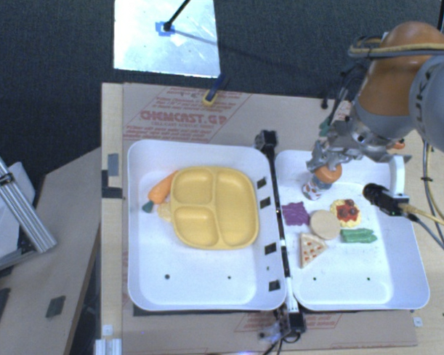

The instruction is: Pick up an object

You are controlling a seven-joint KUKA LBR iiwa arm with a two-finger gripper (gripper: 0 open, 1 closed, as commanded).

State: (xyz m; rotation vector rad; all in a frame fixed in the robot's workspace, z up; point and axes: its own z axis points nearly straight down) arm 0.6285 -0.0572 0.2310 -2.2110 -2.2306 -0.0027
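My gripper [326, 161] hangs over the far left part of the right bin [403, 289]. A small orange round thing [330, 172] sits right at its tip, and the view leaves unclear whether it is gripped. Just below lies a small white, blue and red piece [313, 189]. Nearer the front are a purple piece [295, 213], a tan round disc [324, 225], a pizza slice [311, 248], a green bean pod [358, 235] and a red and yellow round piece [346, 211].
The left bin [203, 289] holds a yellow divided plate [210, 207] with a carrot [160, 188] against its left side. A black divider [275, 219] runs between the bins. A shiny metal sheet [167, 31] lies at the back.
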